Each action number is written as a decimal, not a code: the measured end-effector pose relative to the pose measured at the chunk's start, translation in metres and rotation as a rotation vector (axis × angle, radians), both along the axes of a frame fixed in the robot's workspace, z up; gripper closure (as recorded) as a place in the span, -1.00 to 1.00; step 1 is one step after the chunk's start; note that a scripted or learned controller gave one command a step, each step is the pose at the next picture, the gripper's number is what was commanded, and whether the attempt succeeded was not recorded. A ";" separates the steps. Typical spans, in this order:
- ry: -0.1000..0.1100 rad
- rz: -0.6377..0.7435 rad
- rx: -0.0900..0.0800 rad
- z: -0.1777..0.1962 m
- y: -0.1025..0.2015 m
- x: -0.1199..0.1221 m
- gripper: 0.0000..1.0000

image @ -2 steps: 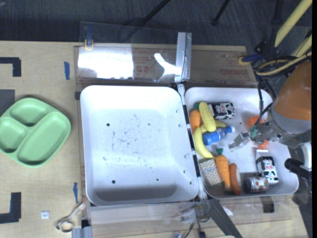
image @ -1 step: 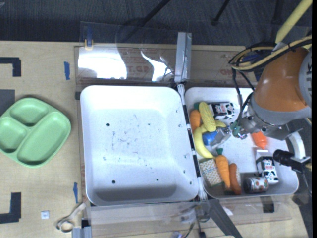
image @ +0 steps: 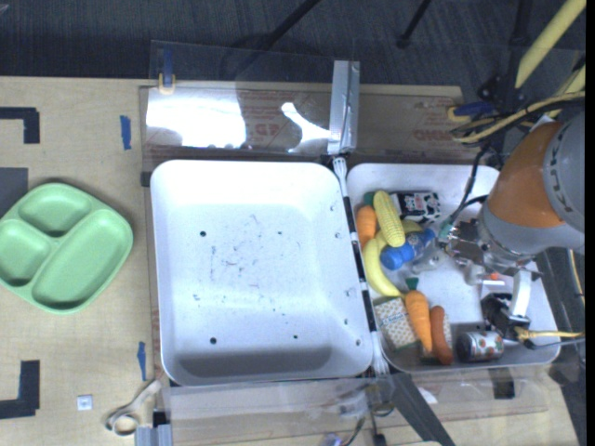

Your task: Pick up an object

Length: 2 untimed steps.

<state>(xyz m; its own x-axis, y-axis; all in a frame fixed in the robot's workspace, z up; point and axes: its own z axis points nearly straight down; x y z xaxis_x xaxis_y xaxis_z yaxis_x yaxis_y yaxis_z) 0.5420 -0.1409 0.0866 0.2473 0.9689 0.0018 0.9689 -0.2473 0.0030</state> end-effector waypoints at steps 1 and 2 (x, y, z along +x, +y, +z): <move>0.002 0.180 -0.002 0.036 0.038 0.009 -1.00; 0.006 0.322 -0.004 0.000 0.046 0.085 -1.00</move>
